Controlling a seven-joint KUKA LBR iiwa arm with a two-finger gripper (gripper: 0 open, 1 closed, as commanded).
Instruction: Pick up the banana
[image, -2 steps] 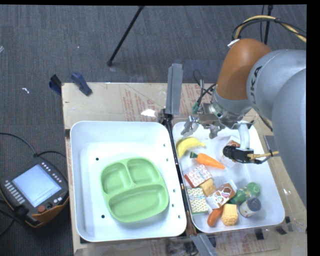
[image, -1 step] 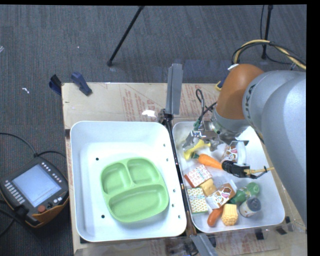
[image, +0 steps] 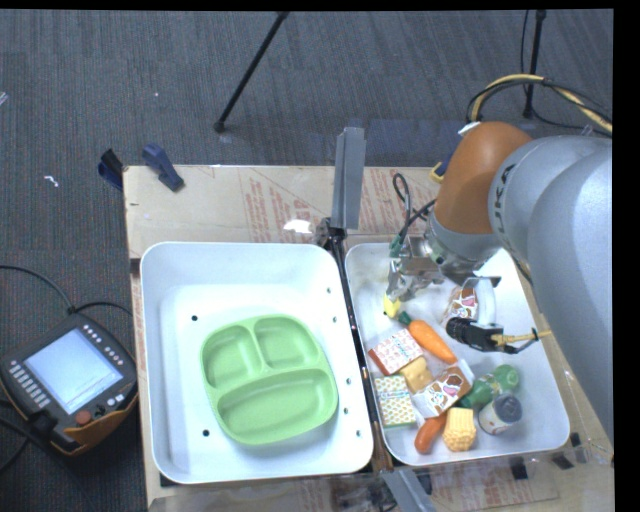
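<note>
The metal two-finger end effector (image: 408, 282) is lowered into the right white bin (image: 545, 395), its tips at a small yellow banana (image: 392, 306) lying by the bin's left wall. Whether it is open or closed cannot be told, and nothing shows the fruit raised, so the pick seems not yet done. Just below it lie an orange plastic carrot (image: 432, 340) and small food boxes (image: 396, 351). Above it, the grey arm's orange band (image: 478, 180) bends down steeply from the right.

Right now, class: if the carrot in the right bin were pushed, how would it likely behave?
The carrot looks like glossy toy plastic: probably stiff, light, slightly slippery. Being round and tapered, it may roll in a curve until the neighbouring box stops it.
</note>
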